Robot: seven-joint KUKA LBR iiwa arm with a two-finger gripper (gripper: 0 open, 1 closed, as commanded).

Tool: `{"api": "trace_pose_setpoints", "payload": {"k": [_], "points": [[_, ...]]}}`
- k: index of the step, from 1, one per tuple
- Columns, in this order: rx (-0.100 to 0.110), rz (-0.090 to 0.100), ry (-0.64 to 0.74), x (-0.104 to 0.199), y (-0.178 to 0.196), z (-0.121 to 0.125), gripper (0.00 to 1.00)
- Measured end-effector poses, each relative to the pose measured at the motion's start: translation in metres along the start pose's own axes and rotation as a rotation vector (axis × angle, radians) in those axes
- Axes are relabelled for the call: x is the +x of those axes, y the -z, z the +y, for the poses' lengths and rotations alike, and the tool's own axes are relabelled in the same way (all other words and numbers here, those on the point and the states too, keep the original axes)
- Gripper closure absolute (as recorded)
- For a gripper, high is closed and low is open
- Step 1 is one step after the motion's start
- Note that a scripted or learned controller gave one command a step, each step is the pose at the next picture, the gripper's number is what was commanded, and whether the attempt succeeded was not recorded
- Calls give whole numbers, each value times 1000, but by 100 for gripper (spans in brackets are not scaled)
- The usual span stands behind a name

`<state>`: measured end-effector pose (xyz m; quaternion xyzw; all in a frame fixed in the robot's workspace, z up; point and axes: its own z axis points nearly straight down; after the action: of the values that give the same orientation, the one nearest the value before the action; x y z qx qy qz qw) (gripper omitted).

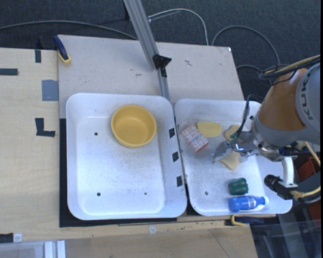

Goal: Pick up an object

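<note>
- Here, the gripper is low inside the right bin, its dark metal fingers pointing toward that bin's middle; how far apart they stand cannot be told, and nothing is plainly seen between them.
- The arm behind it is a rounded body, orange above and smooth grey below, entering from the right.
- A pale yellow wedge-like piece lies touching or just under the gripper's tip, matte and soft-edged.
- Another pale yellow piece sits just beside the gripper on its far side, partly hidden by the wrist.
- A flat, rounded yellow piece lies near the gripper, further into the bin.
- A small box with a red and white checked pattern lies tilted beside that flat piece, toward the bin's left wall.
- A dark green, squat, glossy object sits nearer the front rim than the gripper.
- A blue, cylindrical bottle with a white end lies on its side just past the green object.
- A round yellow bowl, smooth and plastic-looking, stands well apart in the left bin, whose white floor is speckled with dark specks.
</note>
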<state>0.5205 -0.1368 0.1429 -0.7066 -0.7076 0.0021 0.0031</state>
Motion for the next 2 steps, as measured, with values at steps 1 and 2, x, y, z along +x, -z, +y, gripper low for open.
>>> {"api": "trace_pose_setpoints", "payload": {"k": [1,2], "points": [[-3,0,2,0,13,1,100],[-12,-3,0,-7,66,8,100]]}}
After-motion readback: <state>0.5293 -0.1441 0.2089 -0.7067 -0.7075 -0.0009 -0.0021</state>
